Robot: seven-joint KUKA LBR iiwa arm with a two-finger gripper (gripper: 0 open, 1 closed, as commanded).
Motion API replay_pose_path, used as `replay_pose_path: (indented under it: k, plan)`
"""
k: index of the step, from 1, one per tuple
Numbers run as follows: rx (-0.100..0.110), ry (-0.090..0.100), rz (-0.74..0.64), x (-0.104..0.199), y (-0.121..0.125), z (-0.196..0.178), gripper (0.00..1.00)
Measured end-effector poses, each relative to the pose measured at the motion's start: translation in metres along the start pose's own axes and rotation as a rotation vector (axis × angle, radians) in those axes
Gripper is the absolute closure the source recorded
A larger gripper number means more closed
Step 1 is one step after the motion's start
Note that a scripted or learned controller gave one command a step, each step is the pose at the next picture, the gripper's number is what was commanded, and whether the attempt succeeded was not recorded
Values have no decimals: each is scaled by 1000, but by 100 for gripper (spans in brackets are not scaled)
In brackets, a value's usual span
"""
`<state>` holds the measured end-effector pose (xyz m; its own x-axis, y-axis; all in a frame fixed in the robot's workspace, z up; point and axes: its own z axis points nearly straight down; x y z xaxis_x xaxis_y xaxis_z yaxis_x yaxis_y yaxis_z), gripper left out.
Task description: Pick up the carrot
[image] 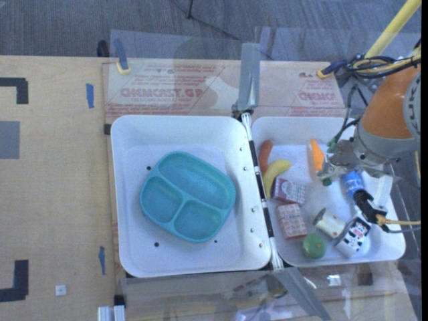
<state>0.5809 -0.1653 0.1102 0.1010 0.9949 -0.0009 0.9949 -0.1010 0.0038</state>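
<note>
Where the two white bins sit side by side on the table (53, 179), the left bin (127, 139) holds a teal divided plate (188, 196) lying flat near its middle. The right bin (394, 243) holds the loose items. A carrot (315, 157) lies in the upper middle of this bin, pointing roughly up and down the frame, its lower end close to the pincer (327, 174). The arm (393, 109) enters from the right edge of the frame, its orange band above the wrist, and the pincer hangs just right of and below the carrot; whether its fingers are spread or closed cannot be told, and nothing is visibly held between them. At the bin's left side lie a reddish-orange vegetable (266, 154) and, just below it, a banana (275, 174). Two small red-and-white cartons (289, 191) (292, 220) lie lower in the middle. A green round fruit (313, 246) rests near the bottom edge, with a pale block (328, 224) and a black-and-white cup (354, 237) to its right. A blue bottle (352, 182) lies beside the wrist.
</note>
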Motion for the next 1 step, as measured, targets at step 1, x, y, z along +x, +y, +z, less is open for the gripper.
replay_pose_path:
  k: [1]
  plan:
    - [4,0,156,60,-39,-73,100]
